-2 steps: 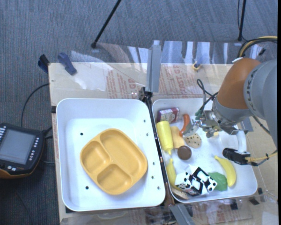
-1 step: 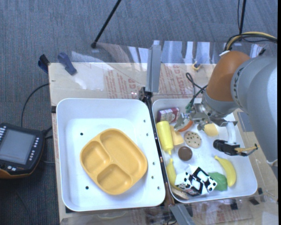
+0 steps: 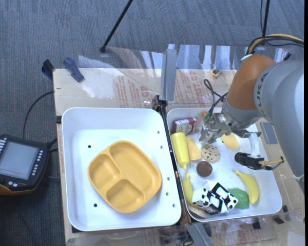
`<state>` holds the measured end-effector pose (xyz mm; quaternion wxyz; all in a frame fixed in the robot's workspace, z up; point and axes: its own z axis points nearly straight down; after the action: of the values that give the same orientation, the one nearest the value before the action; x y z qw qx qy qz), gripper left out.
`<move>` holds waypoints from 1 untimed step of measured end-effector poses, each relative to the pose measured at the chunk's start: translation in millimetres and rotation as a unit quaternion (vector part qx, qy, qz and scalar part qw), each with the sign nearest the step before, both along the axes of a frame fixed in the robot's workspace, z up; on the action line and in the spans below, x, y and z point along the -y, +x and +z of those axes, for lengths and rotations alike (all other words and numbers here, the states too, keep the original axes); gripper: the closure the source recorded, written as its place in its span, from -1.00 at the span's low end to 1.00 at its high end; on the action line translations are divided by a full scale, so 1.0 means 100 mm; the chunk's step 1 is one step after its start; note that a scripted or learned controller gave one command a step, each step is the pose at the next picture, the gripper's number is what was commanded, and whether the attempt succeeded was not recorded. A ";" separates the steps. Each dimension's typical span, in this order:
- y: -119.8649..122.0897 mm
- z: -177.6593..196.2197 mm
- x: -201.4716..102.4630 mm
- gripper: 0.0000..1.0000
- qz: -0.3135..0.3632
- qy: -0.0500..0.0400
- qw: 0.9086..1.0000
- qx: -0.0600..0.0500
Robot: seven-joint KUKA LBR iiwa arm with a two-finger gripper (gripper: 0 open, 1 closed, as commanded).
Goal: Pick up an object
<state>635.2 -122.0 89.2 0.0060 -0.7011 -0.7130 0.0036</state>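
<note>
Robotics lab: teach pendant (image 3: 16,163), carpeted floor (image 3: 51,24).

grey arm (image 3: 285,94), orange band (image 3: 250,83), black cables (image 3: 213,94)

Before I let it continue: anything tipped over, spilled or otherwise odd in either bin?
Nothing looks spilled or broken. The left bin holds a yellow divided plate lying flat but turned askew to the bin's sides. The right bin is a loose jumble of toy food, with the gripper low above the cookie.

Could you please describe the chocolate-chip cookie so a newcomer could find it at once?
Start at the right bin, the one crowded with toy food. Near its middle, just below the tool, lies the cookie. It alone is a flat tan disc with dark specks, unlike the plain brown ball beneath it.
</note>
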 end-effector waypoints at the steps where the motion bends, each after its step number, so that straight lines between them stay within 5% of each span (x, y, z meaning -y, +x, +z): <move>1: 0.00 0.00 0.00 -1.00 0.000 0.000 1.000 0.000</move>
<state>635.2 -122.0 89.1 0.0060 -0.7011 -0.7131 0.0037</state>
